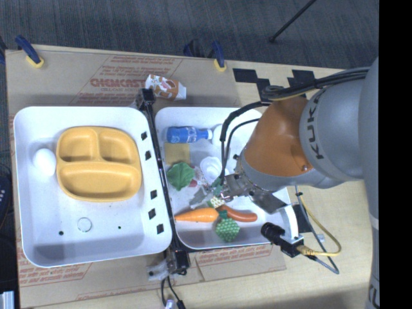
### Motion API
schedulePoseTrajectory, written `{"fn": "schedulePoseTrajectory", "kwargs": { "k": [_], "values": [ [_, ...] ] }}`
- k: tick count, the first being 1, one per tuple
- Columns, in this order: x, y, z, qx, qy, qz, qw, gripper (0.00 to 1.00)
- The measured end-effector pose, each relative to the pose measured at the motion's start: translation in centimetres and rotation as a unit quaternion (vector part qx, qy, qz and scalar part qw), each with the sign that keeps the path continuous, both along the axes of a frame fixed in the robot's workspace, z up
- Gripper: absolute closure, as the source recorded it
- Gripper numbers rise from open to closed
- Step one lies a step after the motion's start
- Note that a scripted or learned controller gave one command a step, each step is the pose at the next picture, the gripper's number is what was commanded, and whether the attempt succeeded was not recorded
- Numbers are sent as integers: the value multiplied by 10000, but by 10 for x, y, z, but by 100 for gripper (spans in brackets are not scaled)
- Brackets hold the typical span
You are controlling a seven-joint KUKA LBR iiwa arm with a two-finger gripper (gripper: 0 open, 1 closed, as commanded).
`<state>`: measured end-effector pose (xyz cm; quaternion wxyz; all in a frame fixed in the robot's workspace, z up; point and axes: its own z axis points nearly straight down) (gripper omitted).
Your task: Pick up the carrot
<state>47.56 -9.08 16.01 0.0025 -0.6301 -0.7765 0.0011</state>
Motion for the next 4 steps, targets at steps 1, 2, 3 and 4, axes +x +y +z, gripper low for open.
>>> {"fn": "schedulePoseTrajectory", "kwargs": {
  "k": [1, 2, 3, 4],
  "values": [
    [3, -16, -65, -15, -49, -113, 9999, 0],
    [5, -19, -53, -53, -90, -99, 9999, 100],
    [1, 92, 31, -4, -7, -122, 9999, 100],
    [1, 76, 80, -5, -23, 864, 9963, 100]
  ]
}}
